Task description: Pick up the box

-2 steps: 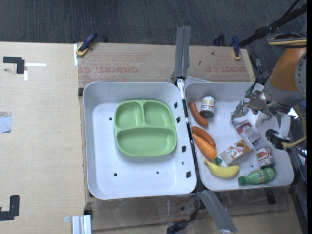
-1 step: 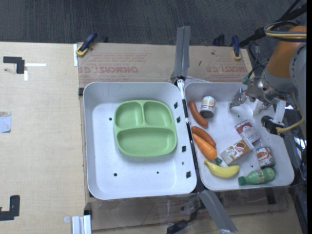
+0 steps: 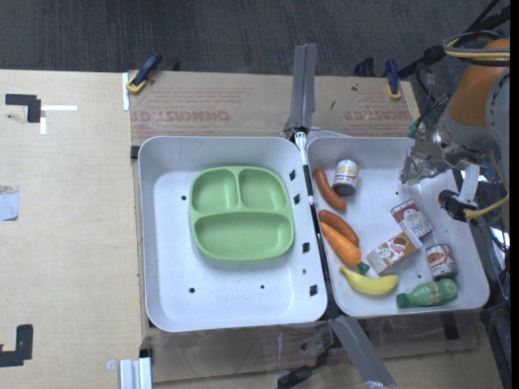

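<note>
Two small boxes lie in the right bin [image 3: 474,298]. A red-and-white box [image 3: 411,220] rests near the bin's middle right, and a brown-and-white carton [image 3: 392,252] lies tilted just in front of it. My gripper [image 3: 418,170] hangs over the back right part of this bin, about a box length behind the red-and-white box and apart from it. Nothing shows in its grasp. The grey arm with its orange band [image 3: 478,96] comes in from the right.
Around the boxes lie a small can [image 3: 345,177], a red sausage [image 3: 330,190], an orange carrot [image 3: 340,245], a banana [image 3: 369,282], a green bottle [image 3: 427,294] and a second can [image 3: 439,259]. The left bin [image 3: 162,298] holds a green divided plate [image 3: 241,213].
</note>
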Tool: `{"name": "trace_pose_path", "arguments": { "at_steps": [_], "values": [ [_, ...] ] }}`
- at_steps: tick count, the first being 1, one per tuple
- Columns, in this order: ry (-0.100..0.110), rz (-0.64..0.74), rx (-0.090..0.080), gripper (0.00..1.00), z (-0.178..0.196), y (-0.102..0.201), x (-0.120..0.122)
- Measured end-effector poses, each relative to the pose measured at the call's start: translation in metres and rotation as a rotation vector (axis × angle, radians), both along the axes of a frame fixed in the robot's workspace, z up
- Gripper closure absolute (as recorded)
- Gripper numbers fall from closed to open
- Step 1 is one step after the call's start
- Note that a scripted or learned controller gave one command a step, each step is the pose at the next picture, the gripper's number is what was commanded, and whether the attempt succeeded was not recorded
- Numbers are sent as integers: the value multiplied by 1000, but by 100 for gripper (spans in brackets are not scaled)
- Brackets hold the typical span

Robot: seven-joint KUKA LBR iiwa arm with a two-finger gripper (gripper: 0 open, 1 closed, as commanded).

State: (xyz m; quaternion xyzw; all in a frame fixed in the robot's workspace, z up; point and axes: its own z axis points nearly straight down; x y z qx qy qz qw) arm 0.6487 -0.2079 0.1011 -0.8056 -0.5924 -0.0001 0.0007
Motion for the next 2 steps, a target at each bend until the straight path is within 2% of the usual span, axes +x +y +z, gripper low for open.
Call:
{"name": "trace_pose_path", "arguments": {
  "at_steps": [1, 2],
  "values": [
    [0, 1, 2, 0, 0, 1, 0],
    [-1, 20, 7, 0, -8, 1, -36]
  ]
}}
